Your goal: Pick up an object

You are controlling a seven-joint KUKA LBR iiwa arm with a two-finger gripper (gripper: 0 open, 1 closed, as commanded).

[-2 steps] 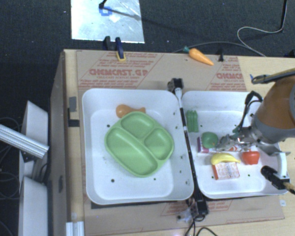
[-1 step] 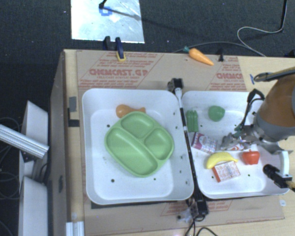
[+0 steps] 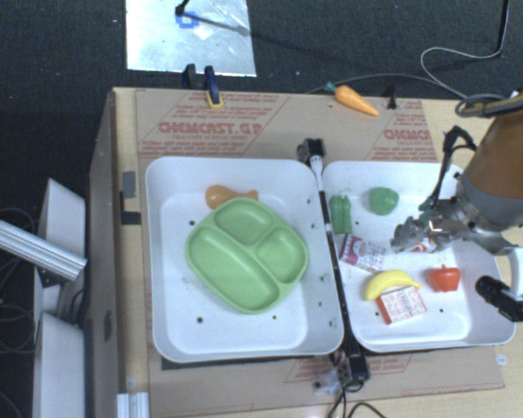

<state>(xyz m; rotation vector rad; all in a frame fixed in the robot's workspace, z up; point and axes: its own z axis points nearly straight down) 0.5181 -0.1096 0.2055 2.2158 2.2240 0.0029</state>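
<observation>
I have the arm (image 3: 506,168) reaching in from the right over the right bin (image 3: 471,325), with the gripper (image 3: 411,233) low in the middle of that bin. Its metal parts blur into a small red-and-white item just under it, so I cannot tell how the gripper is set, nor whether anything is in it.

The nearest candidates lie around it. A red-and-white packet (image 3: 363,252) sits just to its left, flat on the bin floor. I judge it light and thin, hard to pinch from above because it offers little edge. The banana (image 3: 392,282) lies below it, touching a small red-and-white box (image 3: 403,304). The banana looks like a smooth plastic toy: light, stiff, likely slippery, best taken across its narrow middle. The box looks light and stiff with flat sides, probably the easiest to take across its short width. A red pepper (image 3: 444,278) sits to the right of the banana, rounded and liable to roll away. A green ball-like thing (image 3: 383,200) and a green cylinder (image 3: 340,213) lie further up, near the divider.

The left bin (image 3: 170,320) holds a green divided plate (image 3: 247,252) and an orange piece (image 3: 221,196). A carrot (image 3: 356,100) lies on the table (image 3: 270,120) behind the bins.
</observation>
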